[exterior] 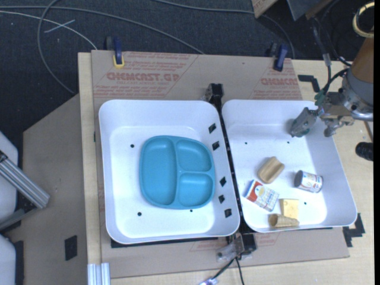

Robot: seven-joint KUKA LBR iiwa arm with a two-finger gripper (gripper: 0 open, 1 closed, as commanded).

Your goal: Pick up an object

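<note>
Hung over the far right part of the right shallow white bin (332, 159), the grey two-finger hand (304, 123), nothing seen between its fingers; whether spread or closed, could not tell. Lay nearest, toward the bin's middle and on the near-left side of the hand, the tan rounded bread-like block (270, 170), long axis slanted from near-left to far-right. Sat beyond it, closer to the near rim, the small silver can (309, 181), the red-and-white flat packet (262, 195) and the yellow cheese-like wedge (290, 208). Probably called for a short reach inward and down.
</note>
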